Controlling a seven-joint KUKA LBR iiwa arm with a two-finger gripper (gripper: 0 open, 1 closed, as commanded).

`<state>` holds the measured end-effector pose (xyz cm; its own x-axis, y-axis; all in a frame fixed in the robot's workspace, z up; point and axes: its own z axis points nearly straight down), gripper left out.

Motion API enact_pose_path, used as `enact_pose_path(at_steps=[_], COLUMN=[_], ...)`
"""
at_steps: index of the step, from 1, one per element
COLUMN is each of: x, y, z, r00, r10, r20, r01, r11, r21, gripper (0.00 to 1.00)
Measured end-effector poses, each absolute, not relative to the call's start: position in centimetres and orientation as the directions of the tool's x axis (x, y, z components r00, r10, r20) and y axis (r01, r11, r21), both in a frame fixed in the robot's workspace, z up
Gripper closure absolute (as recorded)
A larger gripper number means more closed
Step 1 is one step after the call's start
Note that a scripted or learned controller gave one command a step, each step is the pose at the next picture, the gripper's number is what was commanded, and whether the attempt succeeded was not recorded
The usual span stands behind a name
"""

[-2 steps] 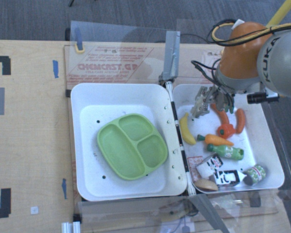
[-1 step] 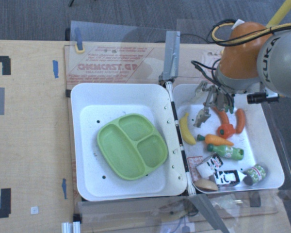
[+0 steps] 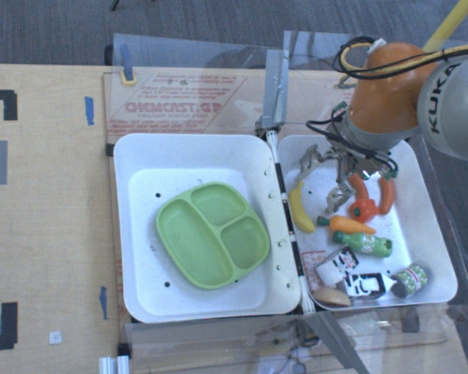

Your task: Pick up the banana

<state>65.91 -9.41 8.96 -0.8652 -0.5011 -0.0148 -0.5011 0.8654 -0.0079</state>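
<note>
The small yellow curved plastic banana (image 3: pixel 299 207) lies by the right white bin's (image 3: pixel 429 209) left wall; light, stiff, slick, I'd pinch across its middle. My gripper (image 3: pixel 339 184) hangs spread above, holding nothing

Pale wooden bench (image 3: pixel 47 232) — two white bins (image 3: pixel 132 232) side by side, perhaps blue tape scraps (image 3: pixel 89 110).

"KUKA" on the grey arm (image 3: pixel 451 104), faint red "CHEMCAST GP" print on the clear sheet (image 3: pixel 179 104)
</note>
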Motion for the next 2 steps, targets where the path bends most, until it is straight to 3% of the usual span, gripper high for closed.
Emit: enact_pose_path(at_steps=[1, 2], x=[54.02, 53.53], y=[-10.73, -9.79], z=[9.68, 10.17], r00=[-0.735, -0.889], r10=[-0.677, -0.454], r20=[-0.038, -0.063], r01=[-0.676, -0.452], r11=[0.736, 0.891], r21=[-0.038, -0.044], gripper=[0.00, 0.00])
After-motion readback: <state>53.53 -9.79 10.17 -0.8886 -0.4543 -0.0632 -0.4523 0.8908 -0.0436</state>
